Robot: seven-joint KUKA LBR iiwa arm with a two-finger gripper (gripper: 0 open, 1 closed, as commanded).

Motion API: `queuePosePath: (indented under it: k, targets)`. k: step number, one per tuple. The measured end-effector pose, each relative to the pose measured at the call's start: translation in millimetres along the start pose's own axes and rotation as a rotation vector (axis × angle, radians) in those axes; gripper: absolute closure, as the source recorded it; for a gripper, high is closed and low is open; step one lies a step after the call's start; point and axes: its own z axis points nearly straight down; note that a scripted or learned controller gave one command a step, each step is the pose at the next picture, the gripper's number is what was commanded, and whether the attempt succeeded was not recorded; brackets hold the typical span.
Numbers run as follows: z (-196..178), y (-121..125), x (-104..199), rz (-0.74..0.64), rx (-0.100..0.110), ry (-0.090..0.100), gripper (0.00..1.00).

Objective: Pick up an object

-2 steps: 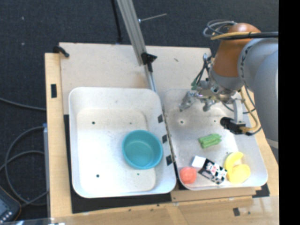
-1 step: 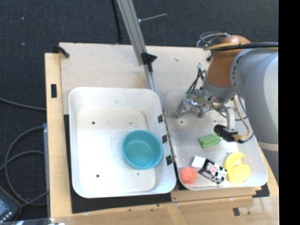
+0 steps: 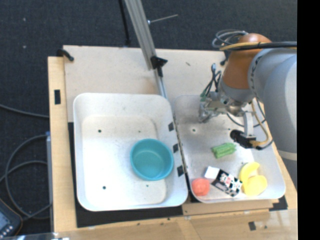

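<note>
Right bin [image 3: 186, 115], holding the candidate objects: a green block [image 3: 223, 149] near the bin's middle; a yellow object [image 3: 253, 179] toward the near right corner; a black-and-white patterned piece [image 3: 223, 179] just left of it; an orange-red ball [image 3: 201, 186] at the near left edge. Jaws [image 3: 206, 111] hover over the far part of this bin, above bare floor; the green block lies nearest them yet apart, toward the camera and slightly to the right; the other three lie well apart, along the near wall. Nothing shows between the jaws; how far they stand open cannot be told. Left bin [image 3: 87, 106], beside it, contains a blue bowl [image 3: 151, 158] upright near its right wall. Both bins rest on the table [image 3: 100, 69]
</note>
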Motion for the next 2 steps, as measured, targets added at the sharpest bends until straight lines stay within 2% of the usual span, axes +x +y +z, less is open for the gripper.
queuePosePath:
  k: [1,2]
  targets:
    - [-65,1,-5,-0.002,-0.004,0.0,1.0]
    - [-107,3,-6,-0.006,-0.002,0.001,1.0]
